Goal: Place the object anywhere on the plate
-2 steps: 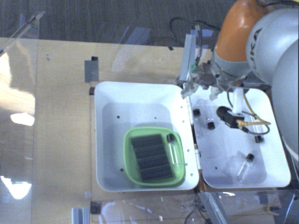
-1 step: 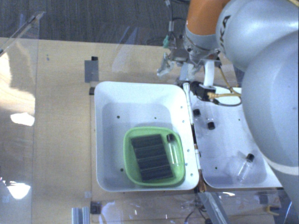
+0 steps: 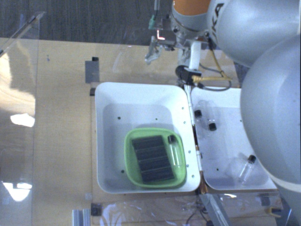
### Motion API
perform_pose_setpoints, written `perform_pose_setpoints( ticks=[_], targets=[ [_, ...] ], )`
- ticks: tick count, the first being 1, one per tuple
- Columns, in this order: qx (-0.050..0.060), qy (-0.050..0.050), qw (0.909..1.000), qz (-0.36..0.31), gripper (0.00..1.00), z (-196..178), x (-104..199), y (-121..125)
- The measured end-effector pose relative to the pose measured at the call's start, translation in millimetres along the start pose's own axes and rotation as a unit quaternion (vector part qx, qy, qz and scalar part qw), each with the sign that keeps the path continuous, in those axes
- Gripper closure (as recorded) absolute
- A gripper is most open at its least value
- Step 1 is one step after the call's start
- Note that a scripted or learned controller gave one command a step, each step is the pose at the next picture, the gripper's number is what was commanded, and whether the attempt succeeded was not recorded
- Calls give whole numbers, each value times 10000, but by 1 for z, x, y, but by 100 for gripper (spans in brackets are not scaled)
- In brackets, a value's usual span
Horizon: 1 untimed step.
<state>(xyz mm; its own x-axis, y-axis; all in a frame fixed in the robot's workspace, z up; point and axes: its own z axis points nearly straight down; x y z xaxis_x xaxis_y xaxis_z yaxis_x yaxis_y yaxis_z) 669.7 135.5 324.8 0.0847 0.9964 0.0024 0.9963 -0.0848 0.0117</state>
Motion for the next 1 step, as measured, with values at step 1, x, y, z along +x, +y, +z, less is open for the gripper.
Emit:
perform_pose_setpoints(
  ticks=[1],
  targets=[
    [3,5,9999,102,0,-20,82,-7]
  ],
)
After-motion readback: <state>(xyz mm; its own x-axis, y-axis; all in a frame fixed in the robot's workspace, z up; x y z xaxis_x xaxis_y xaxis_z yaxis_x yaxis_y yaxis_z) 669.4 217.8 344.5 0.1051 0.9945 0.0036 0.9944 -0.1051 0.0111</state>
